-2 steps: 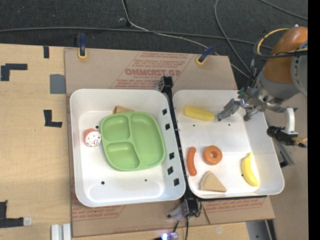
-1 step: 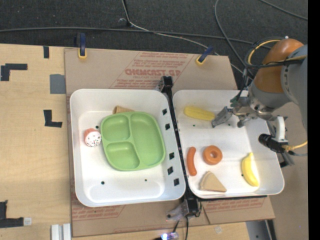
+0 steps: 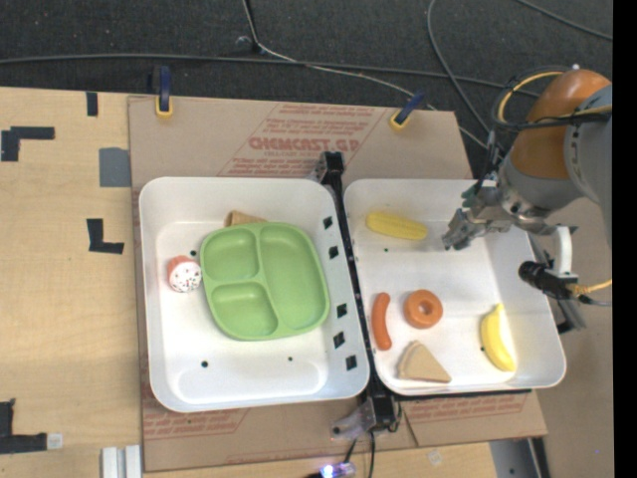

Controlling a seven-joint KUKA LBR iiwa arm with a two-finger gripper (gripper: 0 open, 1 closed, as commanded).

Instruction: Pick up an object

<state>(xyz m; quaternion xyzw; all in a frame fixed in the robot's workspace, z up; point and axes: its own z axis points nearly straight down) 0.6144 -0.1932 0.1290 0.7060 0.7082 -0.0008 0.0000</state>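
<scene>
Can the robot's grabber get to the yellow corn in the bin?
Probably yes. The gripper sits just right of the corn in the right bin, with bare white floor between them. The donut lies nearer the camera, out of the way.

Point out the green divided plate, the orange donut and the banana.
green divided plate [image 3: 265, 279], camera view, on the ridge between its compartments.
orange donut [image 3: 424, 309], camera view, on the ring's upper edge beside the hole.
banana [image 3: 497, 339], camera view, on the middle of its curved body.
</scene>
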